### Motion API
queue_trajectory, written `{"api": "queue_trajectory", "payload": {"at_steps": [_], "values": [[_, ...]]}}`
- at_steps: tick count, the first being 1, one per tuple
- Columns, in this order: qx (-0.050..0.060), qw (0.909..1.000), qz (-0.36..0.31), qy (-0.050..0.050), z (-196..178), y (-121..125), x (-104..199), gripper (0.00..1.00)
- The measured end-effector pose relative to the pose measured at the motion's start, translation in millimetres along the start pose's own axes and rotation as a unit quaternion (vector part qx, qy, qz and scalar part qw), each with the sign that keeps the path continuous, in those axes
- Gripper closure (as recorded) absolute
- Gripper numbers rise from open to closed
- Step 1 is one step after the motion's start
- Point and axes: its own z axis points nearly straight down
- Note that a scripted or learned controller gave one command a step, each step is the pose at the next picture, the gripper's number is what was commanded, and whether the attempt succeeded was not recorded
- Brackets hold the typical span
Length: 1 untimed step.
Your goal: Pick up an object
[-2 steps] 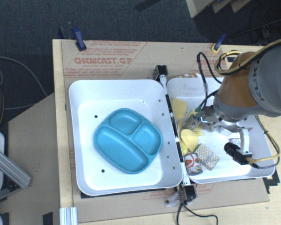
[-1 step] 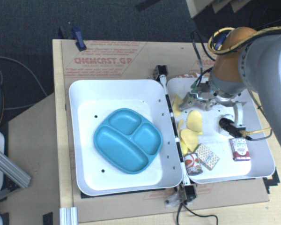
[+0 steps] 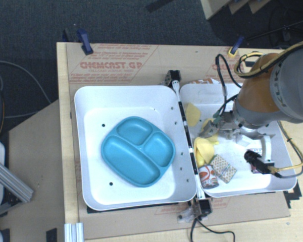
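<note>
Tool (image 3: 218, 127) is sitting low in the right bin (image 3: 242, 185) just above the yellow object (image 3: 204, 149); can't tell its state, pick not confirmed, lift pending.

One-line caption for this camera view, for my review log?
Grey-and-orange arm reaches into the right white bin above small yellow objects; a blue divided plastic plate lies in the left white bin.

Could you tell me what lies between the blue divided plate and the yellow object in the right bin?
In the camera view, bare white bin floor and the bins' adjoining rims separate the blue plate from the yellow object.
</note>
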Motion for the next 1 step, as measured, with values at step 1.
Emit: {"api": "queue_trajectory", "payload": {"at_steps": [1], "values": [[-0.001, 1.0000, -0.001, 0.000, -0.6, 47.1, 12.5, 0.00]]}}
